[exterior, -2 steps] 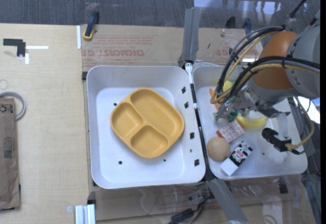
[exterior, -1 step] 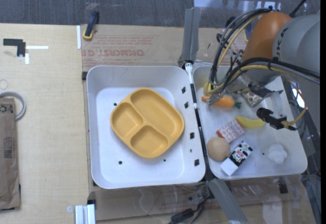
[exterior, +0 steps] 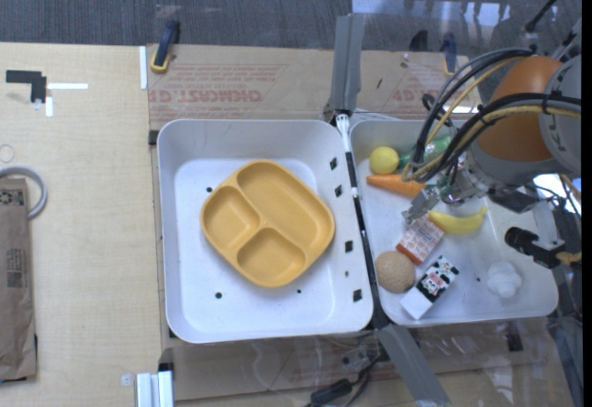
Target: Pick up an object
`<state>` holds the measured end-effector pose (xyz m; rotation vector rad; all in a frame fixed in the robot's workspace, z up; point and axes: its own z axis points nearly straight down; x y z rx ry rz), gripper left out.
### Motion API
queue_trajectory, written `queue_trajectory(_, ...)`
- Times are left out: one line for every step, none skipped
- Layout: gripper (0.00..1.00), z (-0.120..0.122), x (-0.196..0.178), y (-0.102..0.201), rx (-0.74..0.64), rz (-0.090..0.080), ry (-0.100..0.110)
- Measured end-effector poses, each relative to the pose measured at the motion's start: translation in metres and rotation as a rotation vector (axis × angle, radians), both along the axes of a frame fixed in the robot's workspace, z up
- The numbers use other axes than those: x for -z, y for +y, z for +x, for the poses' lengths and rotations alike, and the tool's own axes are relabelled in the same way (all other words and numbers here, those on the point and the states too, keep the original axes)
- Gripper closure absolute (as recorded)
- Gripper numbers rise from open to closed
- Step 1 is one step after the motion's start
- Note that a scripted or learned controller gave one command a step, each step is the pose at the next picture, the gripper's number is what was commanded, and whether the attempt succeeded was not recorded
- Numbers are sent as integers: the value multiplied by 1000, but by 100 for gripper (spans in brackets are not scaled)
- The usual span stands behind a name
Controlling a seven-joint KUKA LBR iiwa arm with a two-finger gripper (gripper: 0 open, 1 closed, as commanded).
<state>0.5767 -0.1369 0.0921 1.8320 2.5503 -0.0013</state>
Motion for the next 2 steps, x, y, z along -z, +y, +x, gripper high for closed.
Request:
queue_trajectory(0,69,2,-14,454,4,8)
queue_trajectory(0,3,1,-33,477,0,2)
